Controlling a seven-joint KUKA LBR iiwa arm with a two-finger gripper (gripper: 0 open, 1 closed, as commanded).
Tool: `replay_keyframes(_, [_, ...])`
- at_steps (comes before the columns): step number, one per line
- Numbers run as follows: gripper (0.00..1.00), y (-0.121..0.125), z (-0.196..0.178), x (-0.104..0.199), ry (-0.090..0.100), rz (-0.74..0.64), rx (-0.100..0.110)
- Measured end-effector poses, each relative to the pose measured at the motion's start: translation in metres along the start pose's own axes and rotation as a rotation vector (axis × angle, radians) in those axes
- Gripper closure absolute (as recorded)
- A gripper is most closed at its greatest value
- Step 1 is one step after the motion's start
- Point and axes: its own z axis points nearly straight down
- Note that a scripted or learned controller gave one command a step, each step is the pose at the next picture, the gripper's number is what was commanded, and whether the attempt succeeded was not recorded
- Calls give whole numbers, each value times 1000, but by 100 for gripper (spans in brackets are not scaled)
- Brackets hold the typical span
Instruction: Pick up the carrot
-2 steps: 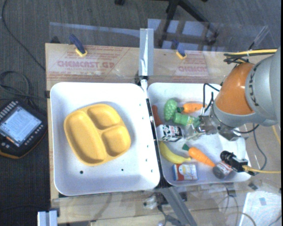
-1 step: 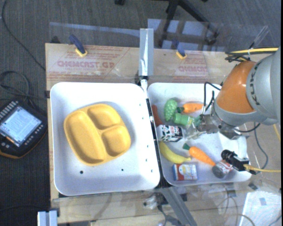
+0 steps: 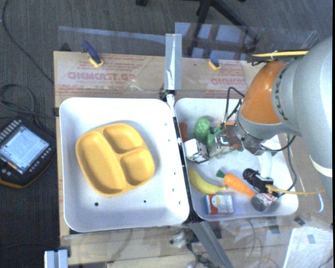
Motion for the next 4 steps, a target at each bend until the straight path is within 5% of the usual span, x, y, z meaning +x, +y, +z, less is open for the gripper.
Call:
replay_keyframes(1, [100, 18, -9, 6, -2, 250, 0])
replay_keyframes(2, [100, 60, 10, -37, 1, 374, -15])
replay_keyframes(3, [100, 103, 10, -88, 7, 831, -1])
replay_keyframes(4, [100, 85, 10, -33, 5, 1058, -15])
